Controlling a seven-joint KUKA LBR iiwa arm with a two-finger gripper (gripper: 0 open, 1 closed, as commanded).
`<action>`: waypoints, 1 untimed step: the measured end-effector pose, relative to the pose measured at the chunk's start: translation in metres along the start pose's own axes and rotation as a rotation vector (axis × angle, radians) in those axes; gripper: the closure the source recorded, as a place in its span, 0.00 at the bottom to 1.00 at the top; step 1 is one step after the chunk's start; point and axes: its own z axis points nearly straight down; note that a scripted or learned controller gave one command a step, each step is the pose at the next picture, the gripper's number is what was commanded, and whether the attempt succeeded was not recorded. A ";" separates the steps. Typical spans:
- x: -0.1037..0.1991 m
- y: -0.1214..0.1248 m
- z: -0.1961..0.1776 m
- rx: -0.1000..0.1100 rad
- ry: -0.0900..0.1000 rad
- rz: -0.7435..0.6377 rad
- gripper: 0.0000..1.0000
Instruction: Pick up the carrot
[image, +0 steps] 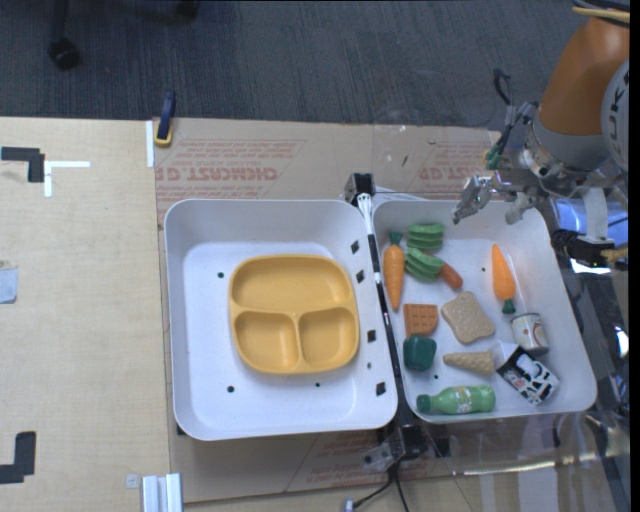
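A robotics lab — white bins (190, 330) of toy food, taped cardboard (230, 165), dark carpet (300, 55).

Orange carrot (394, 276), yellow divided plate (295, 313), green bottle (458, 400), white bins (190, 330), black-and-white patterned box (528, 377).

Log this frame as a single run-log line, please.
phase: approach | gripper: above right bin's far rim, holding nothing | carrot: lying at right bin left wall, untouched | yellow tray: in left bin
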 end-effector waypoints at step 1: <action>-0.084 0.011 0.117 -0.004 0.001 -0.138 0.00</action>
